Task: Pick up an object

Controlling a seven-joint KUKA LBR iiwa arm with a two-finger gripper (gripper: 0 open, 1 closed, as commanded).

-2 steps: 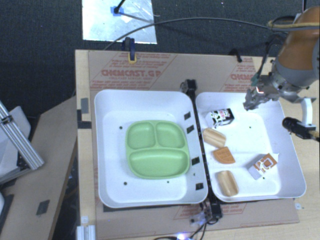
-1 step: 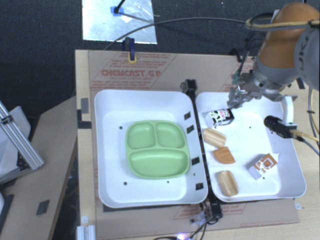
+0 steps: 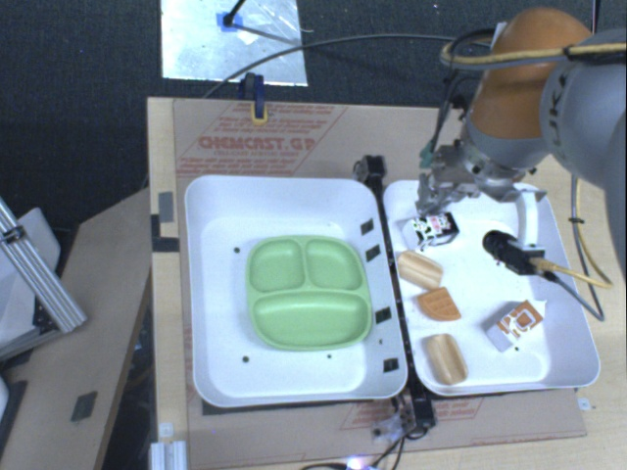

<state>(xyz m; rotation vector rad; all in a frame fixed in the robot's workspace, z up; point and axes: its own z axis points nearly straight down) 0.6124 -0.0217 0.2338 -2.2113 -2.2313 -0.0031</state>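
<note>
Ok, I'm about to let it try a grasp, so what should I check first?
1. Position: gripper over the right bin: ok.
2. Target: black-and-white item close under the gripper: ok.
3. Load: whether the gripper already holds anything: cannot tell.
4. Neighbours: nearest tan piece apart from that item: ok.
5. Clutter: green plate lies in the left bin, out of the way: ok.

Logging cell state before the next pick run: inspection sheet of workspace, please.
Surface: left bin and right bin side by side on printed cardboard.
Job's things: in right bin, black-and-white item, upper tan piece, orange-brown piece, lower tan piece, grey-and-orange block.
Clutter: green divided plate in left bin.
Grippers: gripper just above black-and-white item; contact unclear.
Cables: yellow cable on arm; grey cable across dark backdrop.
Surroundings: silver sheet, blue clamp, aluminium rail at left.
</note>
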